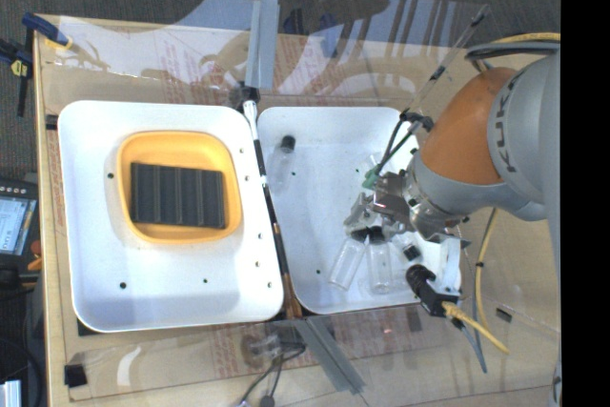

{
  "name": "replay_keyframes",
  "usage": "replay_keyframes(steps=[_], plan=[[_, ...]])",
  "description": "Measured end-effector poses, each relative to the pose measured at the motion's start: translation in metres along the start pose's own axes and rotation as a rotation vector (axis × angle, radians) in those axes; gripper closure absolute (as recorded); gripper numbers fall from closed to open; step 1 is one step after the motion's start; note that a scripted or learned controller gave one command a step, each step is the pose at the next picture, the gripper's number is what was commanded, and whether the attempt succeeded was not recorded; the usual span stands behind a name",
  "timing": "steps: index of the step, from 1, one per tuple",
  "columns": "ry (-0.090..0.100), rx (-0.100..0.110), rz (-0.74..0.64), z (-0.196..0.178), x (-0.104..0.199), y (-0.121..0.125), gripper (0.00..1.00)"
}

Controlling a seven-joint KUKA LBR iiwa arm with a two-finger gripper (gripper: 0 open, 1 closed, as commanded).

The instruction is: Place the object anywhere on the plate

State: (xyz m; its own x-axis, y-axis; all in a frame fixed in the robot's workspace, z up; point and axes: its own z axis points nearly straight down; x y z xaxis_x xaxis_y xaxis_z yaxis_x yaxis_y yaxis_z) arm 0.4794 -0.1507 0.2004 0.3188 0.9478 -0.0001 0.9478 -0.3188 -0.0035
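Camera view: the gripper [375,213] is low over the right-hand half of the right bin [315,195]. Its tip is lost among dark hardware and clear plastic. Whether it is spread, closed, or pinching anything cannot be told from here.

Just below the gripper lie two clear vials. The left vial [345,266] is tilted. The right vial [380,272] lies nearly in line with the bin's near wall. More clear, glinting pieces sit directly under the tip, too tangled to separate. Judgement: the object for the plate is one of these clear pieces, and none is visibly held. A small dark-capped item [286,145] rests well apart, near the far left corner of the same bin.

Behind the gripper, the arm [477,148] shows its orange band and grey casing, entering from the right. Yellow and black cables [472,319] trail past the bin's near right corner.

The yellow plate [176,144] sits in the left bin [95,281], across the divider rail [269,214]. A dark ridged slab [179,193] covers most of its centre. Only the rim is bare.

Hazards from this position, as judgements:
- Clear, smooth, round vials may slip or roll out of a closing grasp.
- Crowded pieces may cause a double pick or a nudge with no pick.
- A lift with nothing gripped would go unnoticed.
- The transfer must clear the divider rail. A low carry could knock the object loose.
- A vial released on the ridged slab or sloped rim may roll off the plate.
- The trailing cables could snag on the bin corner.
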Motion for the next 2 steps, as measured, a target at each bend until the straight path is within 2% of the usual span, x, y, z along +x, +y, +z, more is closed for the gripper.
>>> replay_keyframes(steps=[1,2], plan=[[0.0,0.001,-0.091,-0.055,0.059,0.067,1.0],[0.0,0.0,-0.129,-0.08,0.117,0.102,1.0]])
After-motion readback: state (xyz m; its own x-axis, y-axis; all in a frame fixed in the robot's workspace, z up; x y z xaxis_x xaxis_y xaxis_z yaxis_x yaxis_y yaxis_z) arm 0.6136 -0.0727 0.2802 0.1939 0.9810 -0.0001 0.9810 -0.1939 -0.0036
